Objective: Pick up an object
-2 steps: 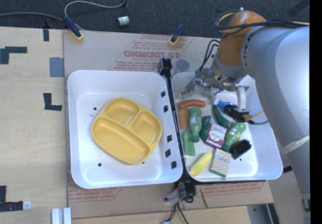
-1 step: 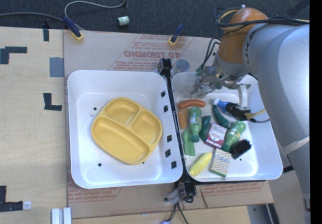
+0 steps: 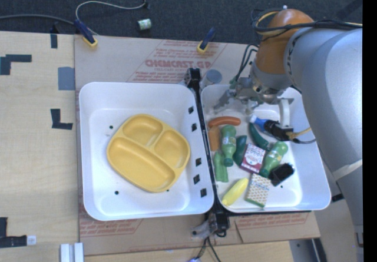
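My gripper (image 3: 237,95) hangs over the far end of the right bin (image 3: 306,193), below the orange wrist band. It sits just beyond an orange sausage (image 3: 224,120), with nothing visibly in its grasp. Below the sausage lie a green bottle (image 3: 228,137), a smaller green piece (image 3: 219,168) and a dark green piece (image 3: 240,150). Further along are a pink box (image 3: 253,158), a yellow fruit (image 3: 234,191), a green-speckled box (image 3: 257,191), another green bottle (image 3: 274,158) and a black item (image 3: 283,173).
The left bin (image 3: 94,137) holds a yellow divided plate (image 3: 148,152). A black divider (image 3: 200,137) runs between the bins. The grey arm (image 3: 336,96) covers the right side of the bench. Cables and clamps (image 3: 87,34) lie behind the bins.
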`<action>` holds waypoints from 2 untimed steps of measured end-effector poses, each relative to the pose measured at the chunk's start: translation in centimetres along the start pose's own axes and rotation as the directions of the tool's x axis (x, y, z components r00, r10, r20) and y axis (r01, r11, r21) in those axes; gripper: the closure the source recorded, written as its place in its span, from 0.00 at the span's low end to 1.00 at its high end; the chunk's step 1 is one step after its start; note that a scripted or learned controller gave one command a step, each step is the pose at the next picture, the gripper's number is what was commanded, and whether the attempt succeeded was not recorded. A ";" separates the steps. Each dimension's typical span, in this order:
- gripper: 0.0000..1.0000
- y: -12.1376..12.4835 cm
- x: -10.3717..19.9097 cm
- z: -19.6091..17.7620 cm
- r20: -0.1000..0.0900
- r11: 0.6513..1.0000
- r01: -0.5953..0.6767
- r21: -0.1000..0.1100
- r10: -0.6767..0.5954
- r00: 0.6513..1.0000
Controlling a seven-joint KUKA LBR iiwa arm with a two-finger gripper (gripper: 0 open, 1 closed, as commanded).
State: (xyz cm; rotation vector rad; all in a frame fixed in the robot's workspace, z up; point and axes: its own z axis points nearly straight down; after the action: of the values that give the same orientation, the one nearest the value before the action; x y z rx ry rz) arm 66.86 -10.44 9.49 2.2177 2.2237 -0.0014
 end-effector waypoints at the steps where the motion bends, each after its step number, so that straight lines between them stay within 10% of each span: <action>1: 1.00 0.0 0.1 -1.0 -0.001 1.000 0.001 0.000 -0.001 1.000; 2: 0.00 0.0 0.1 -1.0 -0.001 1.000 0.001 0.000 -0.001 1.000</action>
State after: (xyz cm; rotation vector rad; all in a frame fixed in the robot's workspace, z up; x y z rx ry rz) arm 66.88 -10.38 10.49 2.2168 2.2247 -0.0002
